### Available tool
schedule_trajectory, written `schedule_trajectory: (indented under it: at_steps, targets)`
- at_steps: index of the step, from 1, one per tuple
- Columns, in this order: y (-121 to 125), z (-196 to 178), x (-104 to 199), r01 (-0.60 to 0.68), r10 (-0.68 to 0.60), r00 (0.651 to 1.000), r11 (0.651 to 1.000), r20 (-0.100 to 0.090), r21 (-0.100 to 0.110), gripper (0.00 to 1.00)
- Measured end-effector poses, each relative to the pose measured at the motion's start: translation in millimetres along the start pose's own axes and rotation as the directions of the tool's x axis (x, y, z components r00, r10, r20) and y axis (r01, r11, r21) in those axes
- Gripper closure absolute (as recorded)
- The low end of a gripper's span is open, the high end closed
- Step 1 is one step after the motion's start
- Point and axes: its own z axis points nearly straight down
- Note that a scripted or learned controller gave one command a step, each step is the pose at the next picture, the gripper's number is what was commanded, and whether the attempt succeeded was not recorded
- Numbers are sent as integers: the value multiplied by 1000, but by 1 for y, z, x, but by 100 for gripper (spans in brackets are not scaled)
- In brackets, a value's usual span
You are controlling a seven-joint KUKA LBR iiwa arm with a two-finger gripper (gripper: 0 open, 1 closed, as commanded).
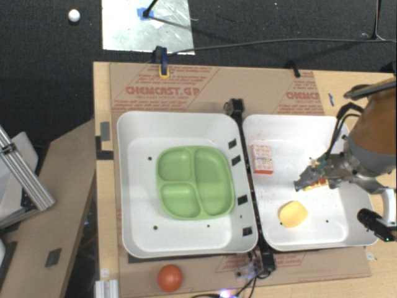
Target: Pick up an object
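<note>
The grey two-finger gripper [308,182] hangs low in the right white bin [279,124]; whether it is wide or narrow cannot be told. A rounded yellow object [293,214] lies near it, a small red-and-white packet [262,157] farther off. A green sectioned plastic plate [195,182] occupies the left white bin [133,185]. An orange-red ball [170,277] rests on the bench.

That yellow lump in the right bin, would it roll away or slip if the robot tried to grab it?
The yellow lump looks rounded and smooth, so a push would probably roll it across the flat floor of the right bin. Its curved sides might slip from a two-finger pinch. It looks small, so likely light. The tool sits just above it in the picture.
</note>
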Motion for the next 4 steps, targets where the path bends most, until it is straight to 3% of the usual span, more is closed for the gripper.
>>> schedule_trajectory:
  at_steps: [1,3,4]
  targets:
    - [3,-6,0,3,-3,1000,1000,2,-14,0]
    - [-1,102,-7,1,-1,1000,1000,1,-10,0]
    - [0,89,-7,1,-1,1000,1000,2,-15,100]
